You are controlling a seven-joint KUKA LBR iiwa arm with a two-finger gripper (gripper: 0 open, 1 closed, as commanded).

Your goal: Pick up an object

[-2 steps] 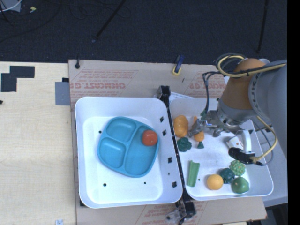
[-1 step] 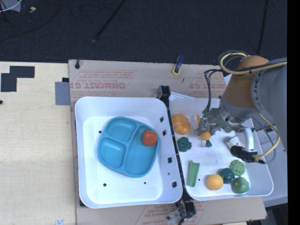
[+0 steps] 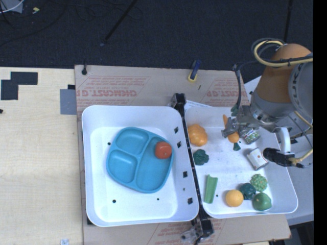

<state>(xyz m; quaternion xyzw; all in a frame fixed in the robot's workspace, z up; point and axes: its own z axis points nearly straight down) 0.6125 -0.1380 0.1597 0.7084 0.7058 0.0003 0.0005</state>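
hand (image 3: 236, 132) is hovering in the right bin (image 3: 291, 200), seemingly gripping a small orange piece (image 3: 233, 137); orange pepper (image 3: 197, 135) is lying left of it.

A small orange piece (image 3: 234, 137) sits upright in the right bin's upper part, near its back wall.

Robotics lab: rigged bench (image 3: 41, 152), cables (image 3: 20, 6).
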